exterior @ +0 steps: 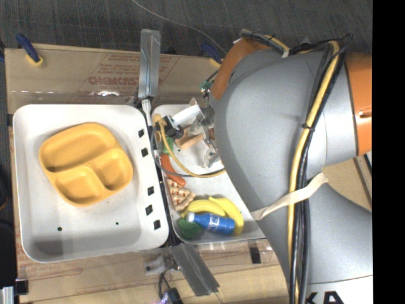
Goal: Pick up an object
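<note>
My gripper (190, 138) is low in the far part of the right bin (205, 171), near its left wall, and the bulky grey arm hides most of that bin. Just in front of the gripper lies an orange carrot-like piece (169, 164). Nearer the front are a waffle-patterned slice (180, 197), a yellow banana (216, 206), a blue bottle (212, 222) and a green object (190, 228). I cannot see anything held in the gripper.
The left bin (25, 220) holds a yellow divided tray (85, 163). A metal divider (149, 68) runs between the bins. Cardboard (76, 68) lies behind the bins, and a blue clamp (28, 48) sits at its far left corner.
</note>
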Robot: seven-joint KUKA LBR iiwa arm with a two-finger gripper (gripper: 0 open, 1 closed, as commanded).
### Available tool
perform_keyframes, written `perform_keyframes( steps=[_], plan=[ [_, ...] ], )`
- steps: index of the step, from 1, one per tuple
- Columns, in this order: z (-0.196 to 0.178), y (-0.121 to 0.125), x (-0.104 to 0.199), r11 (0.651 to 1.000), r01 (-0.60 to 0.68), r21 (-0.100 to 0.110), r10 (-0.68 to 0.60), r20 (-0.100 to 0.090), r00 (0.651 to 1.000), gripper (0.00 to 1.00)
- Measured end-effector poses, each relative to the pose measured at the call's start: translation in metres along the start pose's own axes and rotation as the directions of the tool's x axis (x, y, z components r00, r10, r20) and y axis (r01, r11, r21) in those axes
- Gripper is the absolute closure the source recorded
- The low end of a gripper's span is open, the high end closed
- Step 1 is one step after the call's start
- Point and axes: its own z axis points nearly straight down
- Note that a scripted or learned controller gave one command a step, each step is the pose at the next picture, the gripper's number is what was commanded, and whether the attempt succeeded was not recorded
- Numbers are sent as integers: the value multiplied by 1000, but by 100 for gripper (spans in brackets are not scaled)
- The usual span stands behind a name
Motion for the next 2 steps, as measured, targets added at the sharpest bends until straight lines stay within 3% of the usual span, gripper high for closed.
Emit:
perform_keyframes(
  steps=[1,2],
  plan=[
    [-11,-3,3,1000,13,1,-13,-2,1000,100],
    [-99,-56,-83,1000,-1,2,1,2,1000,100]
  ],
)
